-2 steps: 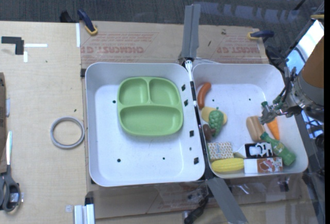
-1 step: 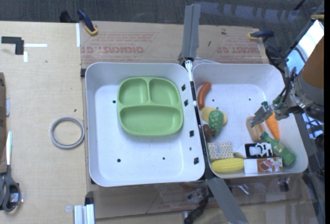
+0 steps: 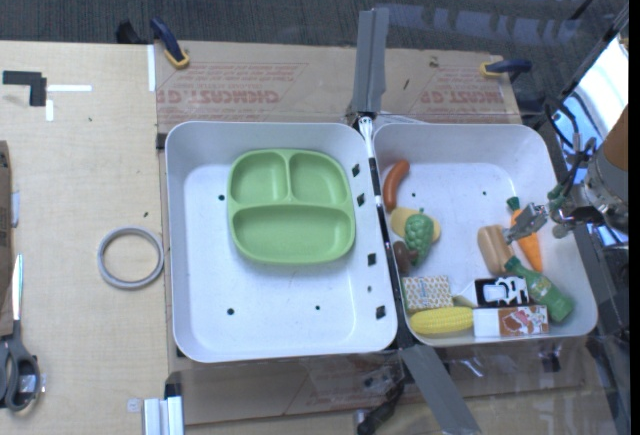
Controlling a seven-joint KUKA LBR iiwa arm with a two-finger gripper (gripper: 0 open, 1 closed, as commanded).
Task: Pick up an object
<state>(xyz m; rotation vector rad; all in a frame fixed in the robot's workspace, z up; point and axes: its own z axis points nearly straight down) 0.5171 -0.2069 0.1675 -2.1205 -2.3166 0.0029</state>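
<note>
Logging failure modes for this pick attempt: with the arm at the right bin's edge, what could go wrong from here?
1. The claw sits over the carrot, which lies close to the bread roll and green bottle; closing could catch or nudge a neighbour.
2. The carrot is narrow and tapered, so it may slip out.
3. The items lie near the right bin's wall, which may crowd the approach.

Robot lab workspace
Plywood bench (image 3: pixel 70 183), clamped cardboard (image 3: pixel 260 83), twin white bins (image 3: pixel 190 323), tape roll (image 3: pixel 130 257), scissors (image 3: pixel 18 363).
</note>
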